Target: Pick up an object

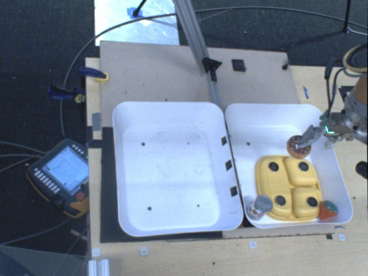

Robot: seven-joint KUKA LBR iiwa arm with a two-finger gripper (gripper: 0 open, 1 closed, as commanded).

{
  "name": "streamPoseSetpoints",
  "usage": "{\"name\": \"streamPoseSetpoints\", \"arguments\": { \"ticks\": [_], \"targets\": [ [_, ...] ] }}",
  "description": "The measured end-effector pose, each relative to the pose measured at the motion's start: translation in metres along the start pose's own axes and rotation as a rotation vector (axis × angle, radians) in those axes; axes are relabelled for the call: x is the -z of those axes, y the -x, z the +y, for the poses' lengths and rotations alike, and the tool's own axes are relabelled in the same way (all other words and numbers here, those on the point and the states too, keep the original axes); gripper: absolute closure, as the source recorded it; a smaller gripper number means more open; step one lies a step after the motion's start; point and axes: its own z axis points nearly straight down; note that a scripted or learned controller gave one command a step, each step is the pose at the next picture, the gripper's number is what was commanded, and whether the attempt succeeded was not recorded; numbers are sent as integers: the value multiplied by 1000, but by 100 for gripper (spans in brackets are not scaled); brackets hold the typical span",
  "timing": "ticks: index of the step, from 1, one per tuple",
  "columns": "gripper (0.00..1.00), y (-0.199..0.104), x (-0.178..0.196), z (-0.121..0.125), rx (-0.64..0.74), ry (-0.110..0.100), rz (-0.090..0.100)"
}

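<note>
The right bin [253, 132] holds a large yellow block toy [287, 187] with black dots. A small brown and pink donut-like piece [298, 147] lies just beyond the toy's far edge. A grey and white cup-like piece [259, 206] sits at the toy's front left corner, and a red strawberry [329, 210] at its front right. My gripper [311, 135] reaches in from the right, its tip right at the upper right side of the donut piece. Whether it touches the piece is unclear.
The left bin [168, 168] stands beside the right one, with a shared rim in the middle. A grey pole [192, 27] slants over the bench's back. A teach pendant [60, 174] lies left of the bench, with cables around it.
</note>
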Motion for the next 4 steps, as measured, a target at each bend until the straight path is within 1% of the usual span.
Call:
{"name": "streamPoseSetpoints", "arguments": {
  "ticks": [1, 2, 3, 4],
  "targets": [
    [0, 0, 1, 1, 0, 2, -1],
    [0, 0, -62, 1, -3, -3, 0],
    [0, 3, -95, 8, -1, 10, -3],
    [0, 3, -98, 9, -1, 13, -4]
  ]
}}
